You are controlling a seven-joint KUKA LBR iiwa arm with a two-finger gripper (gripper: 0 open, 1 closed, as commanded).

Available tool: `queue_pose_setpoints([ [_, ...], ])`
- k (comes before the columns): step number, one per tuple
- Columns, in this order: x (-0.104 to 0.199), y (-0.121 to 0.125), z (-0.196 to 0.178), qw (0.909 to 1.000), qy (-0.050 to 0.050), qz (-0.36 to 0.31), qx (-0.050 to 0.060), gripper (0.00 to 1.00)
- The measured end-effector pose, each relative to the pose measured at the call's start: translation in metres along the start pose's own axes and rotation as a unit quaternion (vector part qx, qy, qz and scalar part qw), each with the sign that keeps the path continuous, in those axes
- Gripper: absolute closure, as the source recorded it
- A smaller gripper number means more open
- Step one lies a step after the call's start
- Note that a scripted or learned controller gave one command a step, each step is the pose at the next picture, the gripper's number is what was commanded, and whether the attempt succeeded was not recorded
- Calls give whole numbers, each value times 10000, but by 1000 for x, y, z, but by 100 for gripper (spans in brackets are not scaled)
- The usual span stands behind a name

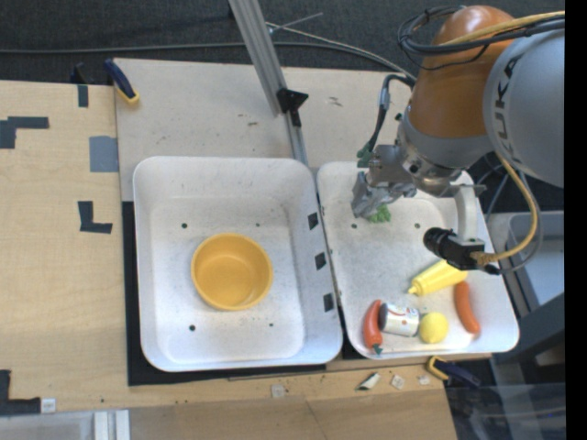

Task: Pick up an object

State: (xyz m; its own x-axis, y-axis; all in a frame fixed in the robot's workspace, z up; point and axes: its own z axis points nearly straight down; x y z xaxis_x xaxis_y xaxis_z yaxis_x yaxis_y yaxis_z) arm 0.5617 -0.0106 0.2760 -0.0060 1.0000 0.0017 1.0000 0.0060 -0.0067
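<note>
My gripper [374, 200] hangs over the upper left part of the right bin [404, 255], under the orange band of the arm. A small green leafy object [380, 214] lies right at its tip, partly covered by it. Whether it is gripped cannot be seen. Along the bin's near side lie a yellow bottle [437, 278], a red sausage-shaped object [468, 308], a yellow lemon [434, 327], a white and red can [399, 320] and a red-orange carrot-like piece [371, 326].
The left bin [165, 200] holds a yellow bowl [231, 270] near its middle. A slanted metal pole [266, 53] stands behind the bins. A black fitting [447, 244] on the arm's cable hangs over the right bin.
</note>
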Motion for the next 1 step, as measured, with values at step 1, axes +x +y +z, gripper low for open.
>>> queue_pose_setpoints([
  [1, 53, -1, 22, 10000, -5, -4, 12, 100],
])
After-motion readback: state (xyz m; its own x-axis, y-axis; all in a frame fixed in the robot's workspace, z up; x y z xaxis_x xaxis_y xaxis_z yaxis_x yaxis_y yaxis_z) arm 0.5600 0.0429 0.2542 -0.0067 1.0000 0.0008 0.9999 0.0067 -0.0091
